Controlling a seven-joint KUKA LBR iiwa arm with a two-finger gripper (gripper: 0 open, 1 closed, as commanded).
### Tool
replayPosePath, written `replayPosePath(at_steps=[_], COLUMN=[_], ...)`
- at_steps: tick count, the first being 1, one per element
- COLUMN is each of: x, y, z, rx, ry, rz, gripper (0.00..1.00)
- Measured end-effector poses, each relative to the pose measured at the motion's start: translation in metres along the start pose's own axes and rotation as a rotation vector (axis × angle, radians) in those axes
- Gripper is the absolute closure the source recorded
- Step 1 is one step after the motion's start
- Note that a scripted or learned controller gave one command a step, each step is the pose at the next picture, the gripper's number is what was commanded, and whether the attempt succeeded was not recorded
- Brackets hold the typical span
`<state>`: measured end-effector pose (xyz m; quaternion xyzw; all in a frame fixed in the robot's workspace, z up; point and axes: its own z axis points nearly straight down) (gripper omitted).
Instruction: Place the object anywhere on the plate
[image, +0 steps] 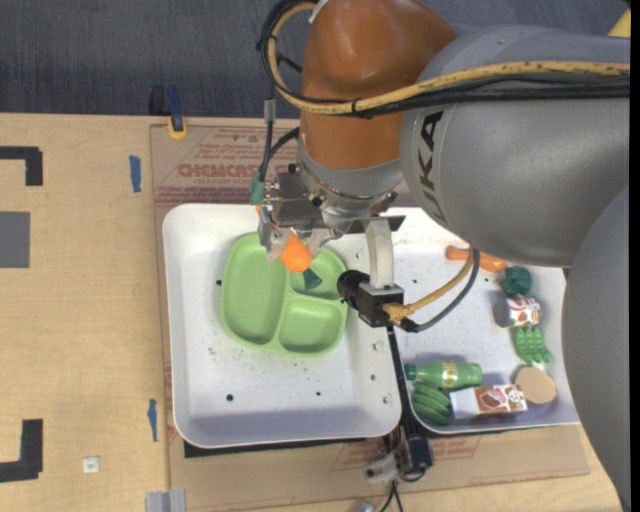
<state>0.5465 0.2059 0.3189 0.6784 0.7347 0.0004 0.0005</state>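
The light is bright and even, coming from above. My arm (520, 170) throws a soft shadow on the white bins (200, 330). My orange band (360, 70) has a mild glare. The view is slightly soft, not blurred.

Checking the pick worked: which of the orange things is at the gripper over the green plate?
The small orange piece, at the gripper above the green plate. The other orange thing lies in the right bin.

Faint red print on the cardboard sheet (215, 160) is too blurred to read.
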Motion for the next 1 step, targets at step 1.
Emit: replayPosePath(at_steps=[1], x=[-0.0002], y=[0.0002], z=[-0.0004], rx=[0.000], ry=[0.000], rz=[0.000], gripper=[0.00])
